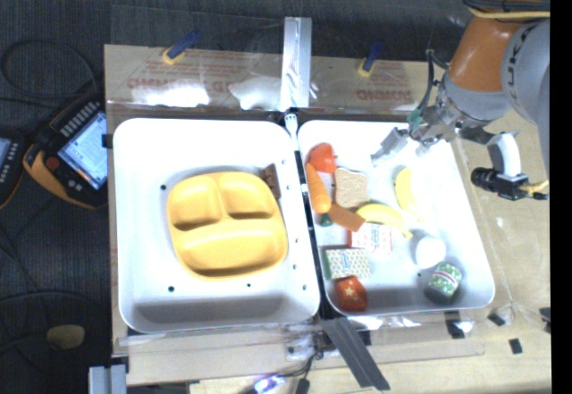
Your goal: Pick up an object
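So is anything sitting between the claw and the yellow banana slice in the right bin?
Nothing visible is. The claw hangs over the right bin's upper part, and bare white floor lies between it and the banana slice just below. The bread slice and carrot lie off to the side, away from that path.

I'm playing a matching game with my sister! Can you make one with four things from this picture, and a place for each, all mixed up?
Things:
1. yellow tray
2. carrot
3. white egg
4. tool

Places:
A. lying along the left wall of the right bin
B. in the left bin
C. over the far part of the right bin
D. in the right bin, near its right wall, beside a green and white cup

Right pairs: 1-B, 2-A, 3-D, 4-C
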